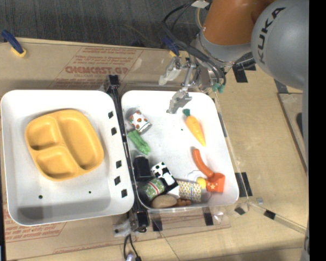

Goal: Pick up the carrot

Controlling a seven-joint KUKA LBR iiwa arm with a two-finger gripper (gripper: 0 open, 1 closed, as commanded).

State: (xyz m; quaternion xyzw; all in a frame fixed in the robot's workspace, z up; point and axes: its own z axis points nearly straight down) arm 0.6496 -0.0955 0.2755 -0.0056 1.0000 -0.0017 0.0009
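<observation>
The carrot [195, 128], orange-yellow with a small green top, lies in the right bin [171, 137] near its far right side, green end pointing to the back. My gripper [180, 99] hangs over the bin's back edge, just up and left of the carrot's green top, not touching it. Nothing shows between its fingers.
The right bin also holds a small can [139, 121], a green pod [138, 143], an orange-red tool [207, 173], and several toys piled at its front edge. A yellow divided plate [64, 143] sits in the left bin [22, 200]. The big arm body [250, 20] looms at upper right.
</observation>
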